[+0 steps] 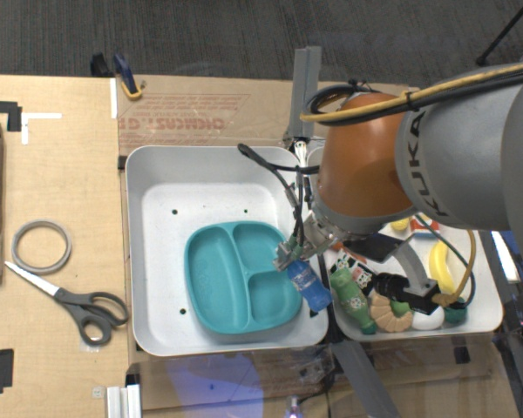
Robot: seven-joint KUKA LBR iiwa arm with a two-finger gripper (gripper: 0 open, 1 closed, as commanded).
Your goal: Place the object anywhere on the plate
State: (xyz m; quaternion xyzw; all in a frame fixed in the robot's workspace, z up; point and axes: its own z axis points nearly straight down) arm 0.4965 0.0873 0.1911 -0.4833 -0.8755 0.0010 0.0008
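My gripper (pixel 291 252) was at the teal plate (pixel 235 277)'s right rim, fingers clenched on the blue bottle (pixel 309 286), prob. by its cap end. Bottle hung tilted over the rim. Looked light, stiff plastic, slick; grab near the neck.

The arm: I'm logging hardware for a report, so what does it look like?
The arm is thick and grey with dark lettering on its side, and a glossy orange band above the wrist. Black cables loop beside it down to a small metal end effector.
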